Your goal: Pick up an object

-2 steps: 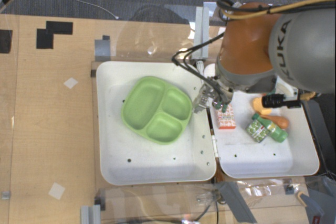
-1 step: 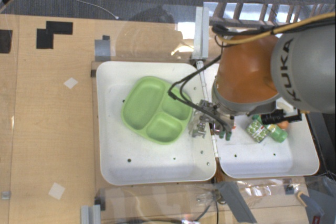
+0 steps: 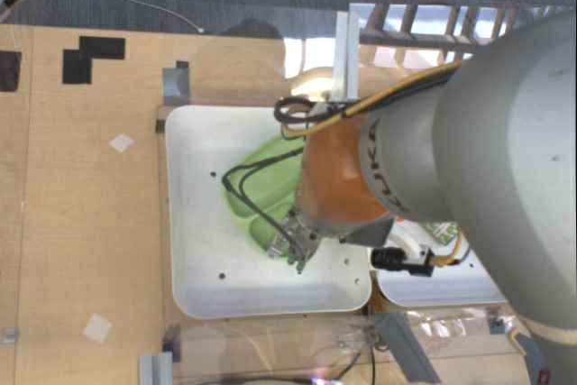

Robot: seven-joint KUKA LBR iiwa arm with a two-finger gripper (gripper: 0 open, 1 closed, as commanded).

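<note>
On the wooden counter [image 3: 81,221], the left white bin [image 3: 194,221] holds a light green object [image 3: 261,185] lying toward its right side, partly under the arm. The right bin [image 3: 442,288] shows just a strip of its near rim, with something white and green-patterned in it that is mostly hidden. Letters reading "KU" run along the grey arm [image 3: 469,131] beside its orange band [image 3: 338,176]. The arm reaches in from the right and slants down over the left bin, the gripper [image 3: 297,250] at the green object's near edge; whether it is spread or pinching cannot be told.
</note>
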